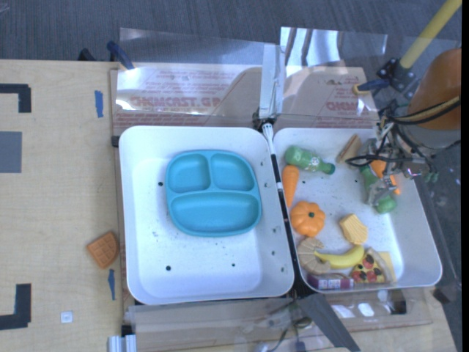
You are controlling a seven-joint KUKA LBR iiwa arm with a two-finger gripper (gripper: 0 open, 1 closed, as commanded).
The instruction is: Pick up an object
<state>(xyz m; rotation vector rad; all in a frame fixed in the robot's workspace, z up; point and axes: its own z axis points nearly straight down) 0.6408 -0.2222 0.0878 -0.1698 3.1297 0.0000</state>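
Two shallow white bins are set side by side on the counter (51, 196). In the left bin (146, 270) one blue divided plate (213, 193) is found, with three compartments, lying flat near the bin's middle. The right bin (418, 248) holds the loose objects: one green bottle (308, 160) lying on its side near the back, one orange carrot (290, 184) along the dividing wall, one small orange pumpkin (308, 218) just in front of it, one yellow block (354, 229), one banana (343, 257), and one pizza slice (371, 266) touching the banana near the front wall. A tan wedge (349, 149) is leaned near the back. The tool (381, 189) is lowered into the right bin's far-right part, over a green and orange item (384, 204) — whether it is released, clenched or grasping cannot be told, since cables and clutter mask it. One orange waffle-like piece (103, 248) lies outside the bins on the pale wooden counter, left of the left bin. Blue tape marks and black markings are noted on the counter; clear plastic sheeting stands behind both bins — dark floor lies beyond.
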